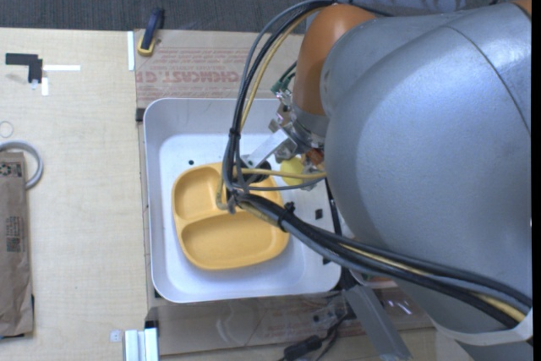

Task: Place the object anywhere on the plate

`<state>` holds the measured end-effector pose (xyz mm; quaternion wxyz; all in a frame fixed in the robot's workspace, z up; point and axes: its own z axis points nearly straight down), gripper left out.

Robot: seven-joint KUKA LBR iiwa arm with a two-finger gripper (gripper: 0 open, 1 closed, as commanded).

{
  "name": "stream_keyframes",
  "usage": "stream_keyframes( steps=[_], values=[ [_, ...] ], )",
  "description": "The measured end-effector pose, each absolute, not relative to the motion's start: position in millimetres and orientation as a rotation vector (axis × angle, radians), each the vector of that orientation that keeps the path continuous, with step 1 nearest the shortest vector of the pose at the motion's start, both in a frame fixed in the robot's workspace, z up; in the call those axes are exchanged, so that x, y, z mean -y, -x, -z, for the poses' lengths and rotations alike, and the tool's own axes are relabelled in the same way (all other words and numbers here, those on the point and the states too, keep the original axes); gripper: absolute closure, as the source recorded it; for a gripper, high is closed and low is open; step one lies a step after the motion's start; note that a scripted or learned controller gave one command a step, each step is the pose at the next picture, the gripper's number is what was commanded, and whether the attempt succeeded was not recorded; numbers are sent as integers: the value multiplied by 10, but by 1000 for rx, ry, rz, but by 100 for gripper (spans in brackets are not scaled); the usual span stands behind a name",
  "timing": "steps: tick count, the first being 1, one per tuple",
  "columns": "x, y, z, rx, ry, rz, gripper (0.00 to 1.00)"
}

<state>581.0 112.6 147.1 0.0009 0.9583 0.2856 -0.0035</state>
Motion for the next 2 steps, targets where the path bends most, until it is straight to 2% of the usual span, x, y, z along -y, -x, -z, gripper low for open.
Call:
stream_keyframes(
  steps=[1, 2],
  values=[
    [-1130, -5810, -1472, -897, -3009, 10, 0],
    [-1247, -5776, -907, -307, -3125, 5, 0]
  ],
)
